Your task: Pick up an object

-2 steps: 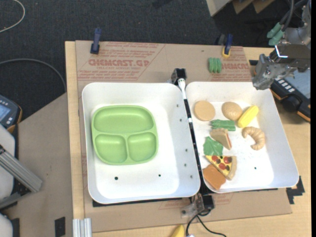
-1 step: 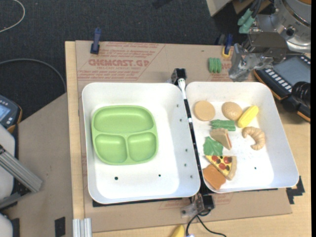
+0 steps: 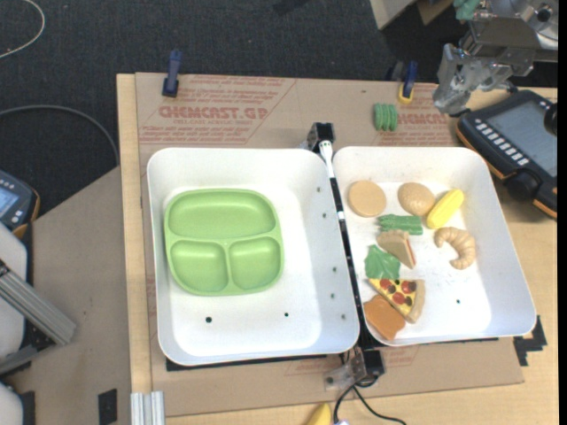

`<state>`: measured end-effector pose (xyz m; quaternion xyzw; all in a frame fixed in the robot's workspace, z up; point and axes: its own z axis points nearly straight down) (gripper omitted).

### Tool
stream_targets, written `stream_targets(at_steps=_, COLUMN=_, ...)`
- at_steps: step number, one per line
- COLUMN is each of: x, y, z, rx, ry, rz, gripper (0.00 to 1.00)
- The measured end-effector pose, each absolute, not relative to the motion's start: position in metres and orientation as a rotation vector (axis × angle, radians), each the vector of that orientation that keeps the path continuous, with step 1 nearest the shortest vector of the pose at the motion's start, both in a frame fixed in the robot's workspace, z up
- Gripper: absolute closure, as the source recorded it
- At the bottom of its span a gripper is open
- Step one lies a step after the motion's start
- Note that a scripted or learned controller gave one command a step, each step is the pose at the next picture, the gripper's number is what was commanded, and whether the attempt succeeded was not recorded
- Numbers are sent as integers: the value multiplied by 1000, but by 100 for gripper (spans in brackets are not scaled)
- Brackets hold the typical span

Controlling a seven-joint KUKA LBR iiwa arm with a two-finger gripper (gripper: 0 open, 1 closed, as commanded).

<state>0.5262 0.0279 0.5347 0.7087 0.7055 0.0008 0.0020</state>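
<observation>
Grey two-finger gripper (image 3: 454,91): being held above worktop beyond right shallow white bin (image 3: 496,193), well apart from contents; nothing seen held, finger state cannot be told. Candidate objects being kept in right bin: yellow plastic corn cob (image 3: 445,208), tan toy croissant (image 3: 458,246), pizza slice (image 3: 400,295). Step judged: approach pending. Next move: descent being required over isolated croissant.

One fixed camera above the bench, angled down, both bins (image 3: 337,237) in frame
</observation>
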Motion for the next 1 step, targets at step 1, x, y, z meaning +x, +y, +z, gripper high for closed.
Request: stream_targets(at_steps=1, x=477, y=44, z=536, rx=2220, ry=2224, rz=0, gripper=100)
